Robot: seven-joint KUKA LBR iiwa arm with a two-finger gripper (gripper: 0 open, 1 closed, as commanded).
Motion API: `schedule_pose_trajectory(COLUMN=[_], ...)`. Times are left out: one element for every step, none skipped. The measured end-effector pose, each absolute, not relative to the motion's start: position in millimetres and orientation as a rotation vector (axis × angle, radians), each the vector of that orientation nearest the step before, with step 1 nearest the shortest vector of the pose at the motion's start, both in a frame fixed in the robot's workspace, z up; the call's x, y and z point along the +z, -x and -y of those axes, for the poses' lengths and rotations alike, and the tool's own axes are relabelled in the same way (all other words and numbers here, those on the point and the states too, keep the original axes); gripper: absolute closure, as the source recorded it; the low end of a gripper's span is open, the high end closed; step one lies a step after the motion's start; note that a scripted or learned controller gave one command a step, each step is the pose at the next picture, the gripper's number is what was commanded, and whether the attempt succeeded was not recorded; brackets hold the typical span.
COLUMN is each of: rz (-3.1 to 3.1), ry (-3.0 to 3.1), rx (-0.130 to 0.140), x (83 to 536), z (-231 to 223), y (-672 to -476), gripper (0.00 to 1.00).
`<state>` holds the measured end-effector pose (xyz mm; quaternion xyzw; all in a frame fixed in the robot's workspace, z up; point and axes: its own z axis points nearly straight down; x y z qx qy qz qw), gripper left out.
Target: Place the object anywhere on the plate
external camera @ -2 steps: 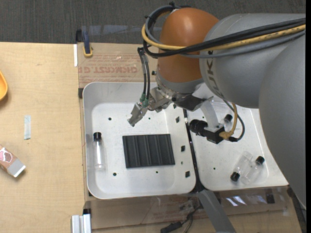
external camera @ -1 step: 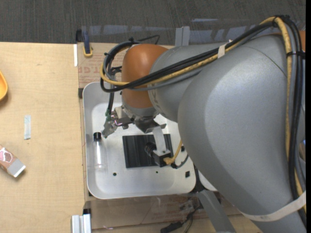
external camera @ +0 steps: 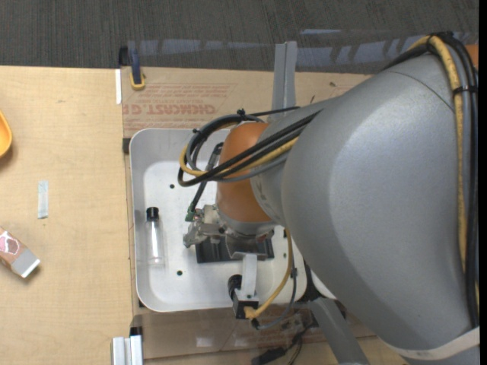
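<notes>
A clear tube with a black cap (external camera: pixel 154 236) lies lengthwise on the floor of the left white bin (external camera: pixel 144 173), close to its left wall. My gripper (external camera: pixel 201 239) hangs low over the middle of that bin, just right of the tube and apart from it. The orange-banded wrist (external camera: pixel 242 175) and the bulky grey arm (external camera: pixel 380 204) cover the gripper's tips and the bin's whole right side.
On the wooden bench left of the bin lie a small grey strip (external camera: pixel 42 200), a red and white wrapped piece (external camera: pixel 17 254) and an orange thing (external camera: pixel 4 137) at the edge. Printed cardboard (external camera: pixel 183 101) and a metal post (external camera: pixel 285 74) stand behind the bin.
</notes>
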<state>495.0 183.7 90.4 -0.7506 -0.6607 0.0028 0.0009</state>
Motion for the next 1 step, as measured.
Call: schedule_pose_trajectory(rz=[2.066], ry=[2.365], rx=[0.007], x=[101.0], z=[-181.1], y=[-496.7], gripper=[1.0])
